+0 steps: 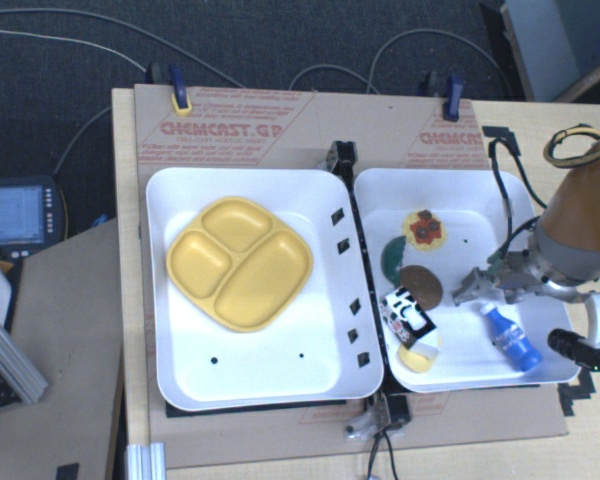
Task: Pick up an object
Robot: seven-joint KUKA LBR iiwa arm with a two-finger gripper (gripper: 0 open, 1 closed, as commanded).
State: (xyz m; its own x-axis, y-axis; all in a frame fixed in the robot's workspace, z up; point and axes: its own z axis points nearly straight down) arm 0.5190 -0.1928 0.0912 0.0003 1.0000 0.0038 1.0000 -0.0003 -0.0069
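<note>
The right bin (460,183) holds several small objects. A yellow and red flat piece (424,228) lies toward the back, with a dark green piece (392,258) just left of it. A brown round object (421,286) sits mid-bin, and a black and white item (407,315) lies in front of it. A pale yellow piece (418,357) rests at the front wall. A blue bottle (510,339) lies at the front right. My gripper (473,288) hangs low over the bin, right of the brown object and just above and left of the blue bottle.
The left bin (280,368) holds a yellow divided plate (240,263). A black divider with clips (352,268) runs between the bins. The arm with its orange band (580,208) covers the right bin's right side. Cables (505,183) trail over the back right corner.
</note>
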